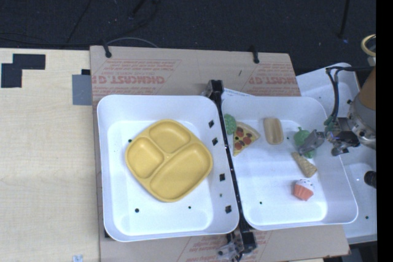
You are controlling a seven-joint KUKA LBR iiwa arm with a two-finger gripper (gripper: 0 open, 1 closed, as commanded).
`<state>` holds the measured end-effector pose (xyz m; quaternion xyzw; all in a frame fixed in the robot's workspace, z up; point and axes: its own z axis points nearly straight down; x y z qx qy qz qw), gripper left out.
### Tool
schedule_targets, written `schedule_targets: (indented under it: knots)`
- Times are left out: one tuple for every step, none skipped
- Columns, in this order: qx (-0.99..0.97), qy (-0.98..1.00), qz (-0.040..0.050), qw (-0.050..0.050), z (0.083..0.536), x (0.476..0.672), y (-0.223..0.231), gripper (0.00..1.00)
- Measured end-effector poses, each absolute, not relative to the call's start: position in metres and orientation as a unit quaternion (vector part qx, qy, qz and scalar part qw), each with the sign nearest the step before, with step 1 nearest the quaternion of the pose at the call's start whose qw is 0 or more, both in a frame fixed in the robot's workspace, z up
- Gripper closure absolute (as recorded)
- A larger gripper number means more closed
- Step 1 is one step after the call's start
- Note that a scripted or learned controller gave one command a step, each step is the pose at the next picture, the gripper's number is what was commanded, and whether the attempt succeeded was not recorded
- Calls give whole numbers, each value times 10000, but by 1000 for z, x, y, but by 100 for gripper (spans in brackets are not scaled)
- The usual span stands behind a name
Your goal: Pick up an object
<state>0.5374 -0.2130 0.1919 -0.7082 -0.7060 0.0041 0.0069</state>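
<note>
My gripper (325, 143) reaches in from the right edge over the right bin (276, 218), low near its right wall. Its jaws stand apart with nothing between them, so it is open. Its left finger (312, 142) is right beside a small green toy (301, 135). Just below lies a tan ice-cream cone (304, 164), and a pink cupcake (303, 191) sits further toward the front. A beige bun (273, 130) and a pizza slice (244, 137) lie in the back left of this bin, with a second green piece (229, 124) against the divider.
The left bin (116, 205) holds a yellow divided plate (169, 159). A black divider (226, 156) runs between the bins. Cardboard (184, 73) lies under both. Cables (334, 92) hang at the arm on the right.
</note>
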Motion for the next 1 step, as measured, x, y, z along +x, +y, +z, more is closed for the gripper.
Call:
schedule_targets:
  knots:
    - [-7070, -7073, 4, 4, 200, 541, -213, 0]
